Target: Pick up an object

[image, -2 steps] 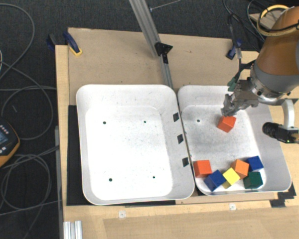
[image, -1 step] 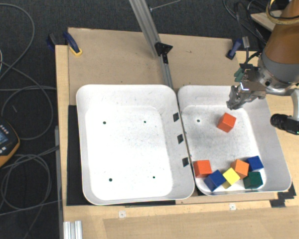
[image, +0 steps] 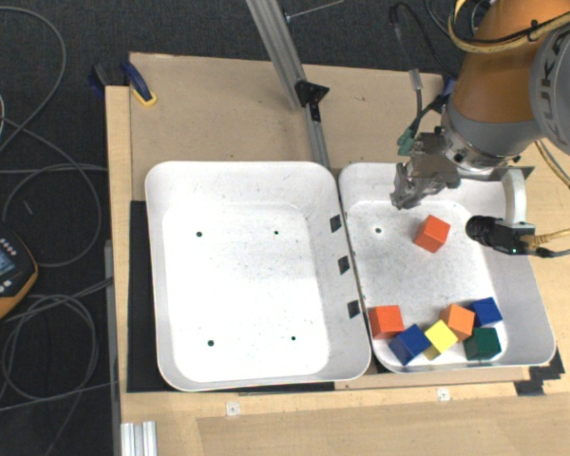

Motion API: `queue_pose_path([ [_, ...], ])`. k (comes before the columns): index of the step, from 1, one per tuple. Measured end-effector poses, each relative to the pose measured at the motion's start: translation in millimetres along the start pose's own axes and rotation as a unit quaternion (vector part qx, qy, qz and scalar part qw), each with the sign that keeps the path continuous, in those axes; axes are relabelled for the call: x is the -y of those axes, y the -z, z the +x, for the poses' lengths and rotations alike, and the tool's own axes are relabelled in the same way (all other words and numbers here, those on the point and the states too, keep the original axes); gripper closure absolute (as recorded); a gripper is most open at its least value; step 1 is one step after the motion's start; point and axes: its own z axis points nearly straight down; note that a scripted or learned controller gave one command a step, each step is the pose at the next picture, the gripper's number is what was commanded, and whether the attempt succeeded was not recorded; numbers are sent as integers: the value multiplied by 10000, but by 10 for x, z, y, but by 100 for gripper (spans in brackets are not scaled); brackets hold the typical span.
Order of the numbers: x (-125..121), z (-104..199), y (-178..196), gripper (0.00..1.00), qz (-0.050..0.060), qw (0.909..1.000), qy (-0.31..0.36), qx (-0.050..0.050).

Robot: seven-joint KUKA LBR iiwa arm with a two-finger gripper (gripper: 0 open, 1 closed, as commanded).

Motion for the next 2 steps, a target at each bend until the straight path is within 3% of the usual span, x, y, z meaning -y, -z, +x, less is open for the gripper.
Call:
queue_pose_path([
  [2, -33, 1131, 1, 100, -17, 10000, 5, -1],
])
